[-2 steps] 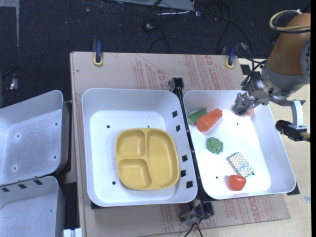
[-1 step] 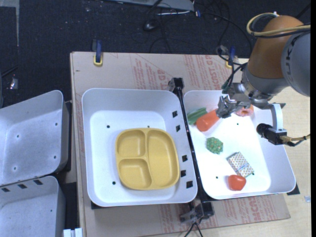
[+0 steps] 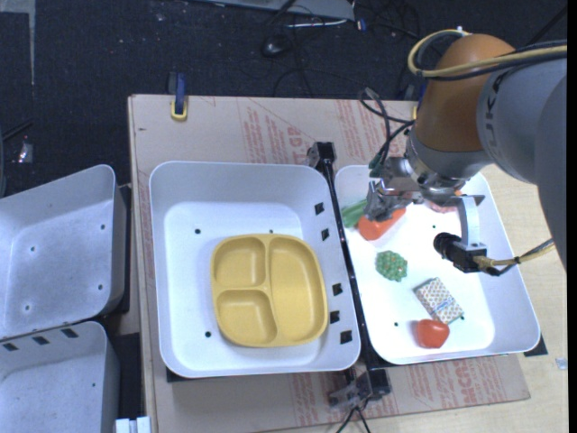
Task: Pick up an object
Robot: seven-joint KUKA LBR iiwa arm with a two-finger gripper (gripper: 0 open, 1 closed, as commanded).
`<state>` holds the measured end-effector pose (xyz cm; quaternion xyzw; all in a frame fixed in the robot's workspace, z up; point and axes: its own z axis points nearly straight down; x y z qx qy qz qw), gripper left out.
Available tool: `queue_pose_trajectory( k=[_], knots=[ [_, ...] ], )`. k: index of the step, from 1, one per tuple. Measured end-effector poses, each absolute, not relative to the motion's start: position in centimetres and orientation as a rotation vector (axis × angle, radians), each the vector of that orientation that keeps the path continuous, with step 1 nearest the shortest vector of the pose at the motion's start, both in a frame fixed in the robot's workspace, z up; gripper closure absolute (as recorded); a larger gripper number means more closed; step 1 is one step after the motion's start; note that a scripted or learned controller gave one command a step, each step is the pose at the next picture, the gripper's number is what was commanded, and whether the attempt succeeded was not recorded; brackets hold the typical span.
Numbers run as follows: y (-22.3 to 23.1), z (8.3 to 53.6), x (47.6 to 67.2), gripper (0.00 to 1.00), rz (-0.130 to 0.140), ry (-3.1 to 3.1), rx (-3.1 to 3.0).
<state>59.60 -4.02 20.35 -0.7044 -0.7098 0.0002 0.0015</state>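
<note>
Hovering claw over tapered orange carrot, grip unclear, bumpy green broccoli nearby

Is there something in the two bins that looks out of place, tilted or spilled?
Nothing stands out. The yellow divided plate lies flat in the left bin. In the right bin the carrot, broccoli, small patterned box and tomato lie apart, nothing spilled.
</note>
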Motion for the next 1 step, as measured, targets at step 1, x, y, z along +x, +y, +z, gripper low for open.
queue_pose_trajectory(
  k=[1],
  knots=[
    [1.78,21.96,58.91,1.0,-0.004,-2.231,-2.21]
  ],
)
